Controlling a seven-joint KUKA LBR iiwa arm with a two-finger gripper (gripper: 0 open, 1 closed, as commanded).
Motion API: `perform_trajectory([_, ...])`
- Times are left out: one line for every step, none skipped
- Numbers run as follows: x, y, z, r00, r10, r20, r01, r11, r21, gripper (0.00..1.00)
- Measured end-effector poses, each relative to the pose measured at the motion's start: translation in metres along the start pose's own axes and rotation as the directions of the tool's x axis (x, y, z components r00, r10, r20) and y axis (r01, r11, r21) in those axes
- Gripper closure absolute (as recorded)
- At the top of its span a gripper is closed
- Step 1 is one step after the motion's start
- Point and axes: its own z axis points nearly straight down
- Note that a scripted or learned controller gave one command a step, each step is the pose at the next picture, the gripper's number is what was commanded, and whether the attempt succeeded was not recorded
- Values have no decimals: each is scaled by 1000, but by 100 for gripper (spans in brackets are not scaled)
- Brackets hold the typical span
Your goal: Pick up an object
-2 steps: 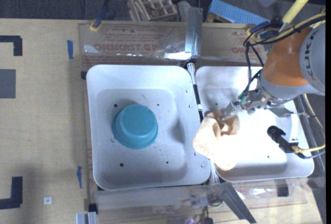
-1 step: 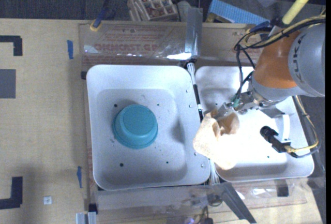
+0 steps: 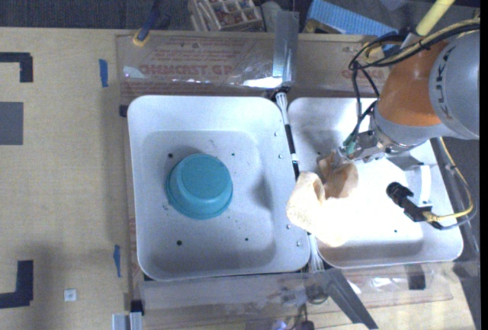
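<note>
cloth, pale, lies draped over the divider between both bins, so only part sits in the right bin. end effector is down on a tan object; grip state cannot be told. blue bowl rests inverted, left bin.

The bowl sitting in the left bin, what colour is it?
The bowl is teal blue, lying upside down in the left bin; the camera view shows it plainly.
</note>
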Motion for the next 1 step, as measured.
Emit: perform_trajectory([30,52,-85,840,-543,-2,543,840,4,100])
